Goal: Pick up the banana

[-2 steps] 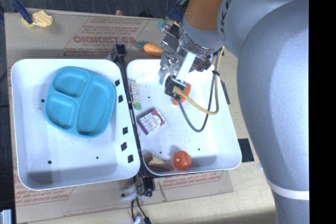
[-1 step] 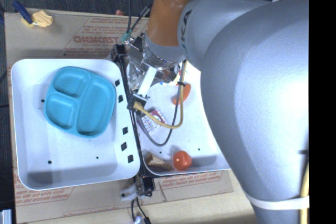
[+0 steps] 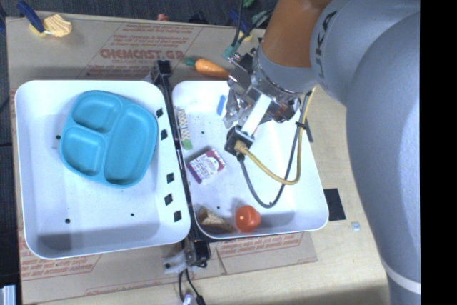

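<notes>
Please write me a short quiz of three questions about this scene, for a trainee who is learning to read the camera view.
1. True or false: the blue divided plate lies in the right bin.
2. Which thing lies outside both bins? A) the red round fruit B) the orange carrot C) the maroon packet
3. Fill in: the gripper hovers over the ___ bin.

Key: 1 false, it lies in the left bin; 2 B; 3 right.
</notes>
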{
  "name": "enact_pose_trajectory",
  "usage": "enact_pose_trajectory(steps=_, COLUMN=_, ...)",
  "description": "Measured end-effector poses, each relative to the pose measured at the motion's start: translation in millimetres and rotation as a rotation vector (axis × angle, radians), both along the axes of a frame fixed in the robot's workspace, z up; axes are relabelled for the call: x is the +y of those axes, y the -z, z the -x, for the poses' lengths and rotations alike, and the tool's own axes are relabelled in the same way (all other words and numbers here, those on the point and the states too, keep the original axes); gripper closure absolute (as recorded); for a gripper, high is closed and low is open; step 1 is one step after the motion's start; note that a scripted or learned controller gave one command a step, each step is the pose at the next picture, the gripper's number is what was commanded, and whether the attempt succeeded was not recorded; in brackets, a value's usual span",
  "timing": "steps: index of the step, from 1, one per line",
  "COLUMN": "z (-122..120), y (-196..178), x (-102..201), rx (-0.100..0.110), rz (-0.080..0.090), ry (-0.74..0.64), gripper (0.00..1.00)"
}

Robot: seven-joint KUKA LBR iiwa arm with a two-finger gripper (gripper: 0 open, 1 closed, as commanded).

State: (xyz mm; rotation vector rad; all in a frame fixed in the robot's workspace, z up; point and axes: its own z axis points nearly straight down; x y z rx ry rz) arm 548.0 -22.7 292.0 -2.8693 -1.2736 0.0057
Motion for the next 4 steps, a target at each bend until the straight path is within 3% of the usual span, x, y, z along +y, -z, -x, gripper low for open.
enact_pose_trajectory(steps=1, z=0.1, y=0.3, x=0.5, rx=0.001, rz=-0.001, ry=-0.001, gripper=0.0)
enact_pose_trajectory(steps=2, z=-31.5, y=64.6, x=-52.7, rx=0.002, rz=-0.001, ry=-0.166, gripper=0.0)
enact_pose_trajectory(steps=3, z=14.1, y=101.2, x=49.7, rx=0.004, rz=-0.001, ry=0.088, gripper=0.0)
enact_pose_trajectory(steps=4, z=-5.5, y=145.5, x=101.5, rx=-0.013, rz=0.014, ry=-0.104, gripper=0.0)
